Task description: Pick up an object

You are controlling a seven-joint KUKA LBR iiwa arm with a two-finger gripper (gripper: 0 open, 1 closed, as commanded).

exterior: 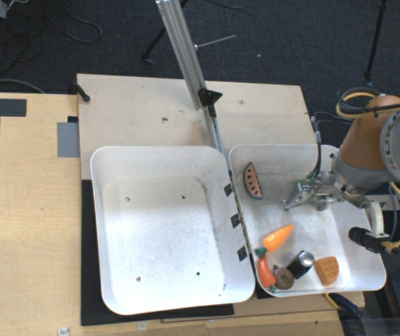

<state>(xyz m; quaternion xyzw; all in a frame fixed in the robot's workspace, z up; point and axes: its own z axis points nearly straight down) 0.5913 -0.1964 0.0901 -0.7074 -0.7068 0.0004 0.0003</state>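
Note:
In the right bin point(284, 161) lie a watermelon slice point(253, 180) near its left wall, an orange carrot point(277, 238) in the middle, and a red-orange pepper point(265, 271), a brown round piece point(283, 278), a black can point(300, 264) and a bread-coloured chunk point(327, 270) along the front edge. My gripper point(305, 194) hangs over the right-middle of this bin, above and right of the carrot, pointing left. Nothing shows between its fingers.
The left bin point(105, 187) stands beside the right one, with dark clips along the shared wall. A slanted aluminium bar point(185, 54) rises from behind the bins. The grey and orange arm point(371, 145) covers the right bin's right side.

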